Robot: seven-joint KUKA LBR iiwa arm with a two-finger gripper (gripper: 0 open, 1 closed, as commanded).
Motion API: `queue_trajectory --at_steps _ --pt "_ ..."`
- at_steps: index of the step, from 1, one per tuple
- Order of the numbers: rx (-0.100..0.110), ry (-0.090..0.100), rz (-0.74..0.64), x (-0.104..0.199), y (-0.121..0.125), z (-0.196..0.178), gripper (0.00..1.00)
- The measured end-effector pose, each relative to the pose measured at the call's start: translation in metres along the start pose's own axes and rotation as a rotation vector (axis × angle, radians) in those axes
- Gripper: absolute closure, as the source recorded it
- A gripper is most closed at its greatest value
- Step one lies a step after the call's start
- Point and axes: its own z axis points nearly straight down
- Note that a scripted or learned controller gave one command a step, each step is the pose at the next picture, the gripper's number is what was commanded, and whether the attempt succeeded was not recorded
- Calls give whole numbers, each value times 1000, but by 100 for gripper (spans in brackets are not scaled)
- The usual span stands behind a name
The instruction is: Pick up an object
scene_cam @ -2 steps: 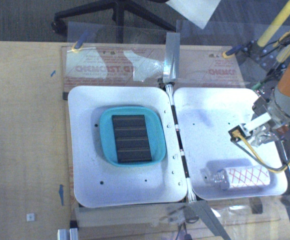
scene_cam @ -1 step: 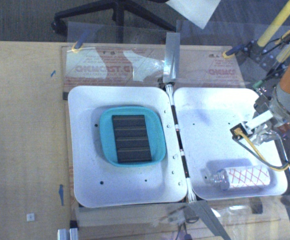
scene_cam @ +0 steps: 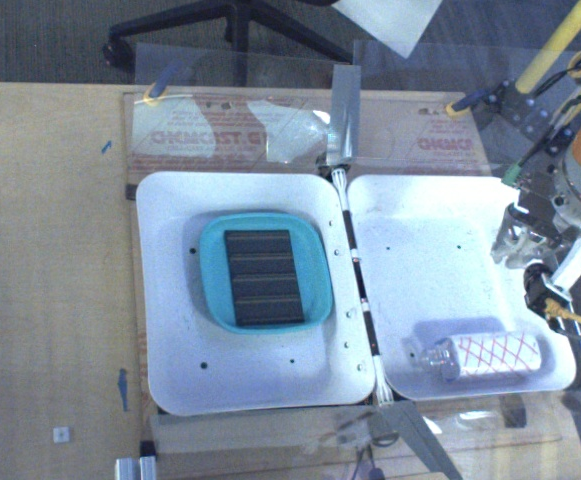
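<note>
Bottle (scene_cam: 482, 353), clear with a red lattice label, lies on its side near the front edge of the right bin (scene_cam: 420, 228); its long axis runs left to right, cap end pointing left. Gripper (scene_cam: 526, 258) hangs over the bin's right rim, apart from the bottle; whether it is spread or closed cannot be told. A sound approach would centre above the label and close across the short axis. Left bin (scene_cam: 165, 368) holds a teal tray (scene_cam: 213, 268) with a dark ridged insert.
</note>
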Motion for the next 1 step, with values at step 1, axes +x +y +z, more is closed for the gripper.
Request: queue_trajectory --at_steps 1 --pt "7 -2 348 39 -56 -7 100"
